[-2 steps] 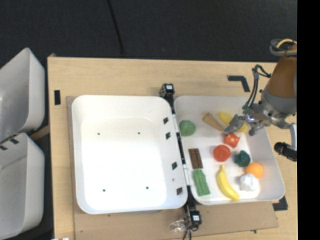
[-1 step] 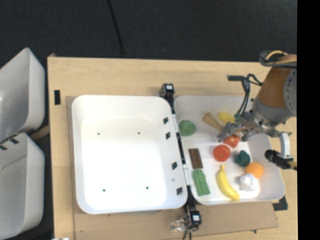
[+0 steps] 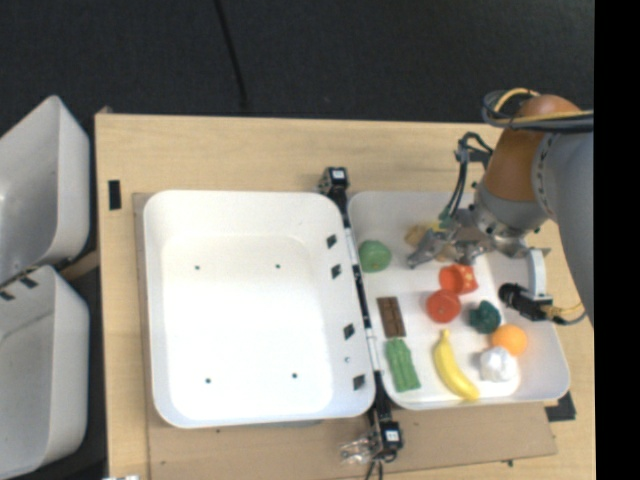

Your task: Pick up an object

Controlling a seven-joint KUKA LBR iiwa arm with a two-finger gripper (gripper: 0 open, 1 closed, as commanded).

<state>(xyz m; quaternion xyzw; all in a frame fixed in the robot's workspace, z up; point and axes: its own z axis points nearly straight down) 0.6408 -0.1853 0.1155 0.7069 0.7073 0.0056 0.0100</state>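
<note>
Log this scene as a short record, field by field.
arm: reaches in from the right, gripper low over the right bin
right bin contents: green ball, brown block, green block, banana, tomato, orange, white object
left bin: bare white floor
held object: none visible

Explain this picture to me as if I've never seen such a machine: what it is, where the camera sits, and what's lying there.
One camera looks down at a slant on a wooden bench bearing two shallow white bins. The grey arm with the orange band is a robot reaching in from the right; its tool hangs over the right bin. I cannot tell whether it grips anything. That bin holds toy foods: a green ball, two red pieces, a banana, an orange, a brown bar, a green block, a dark green piece and something white.
</note>
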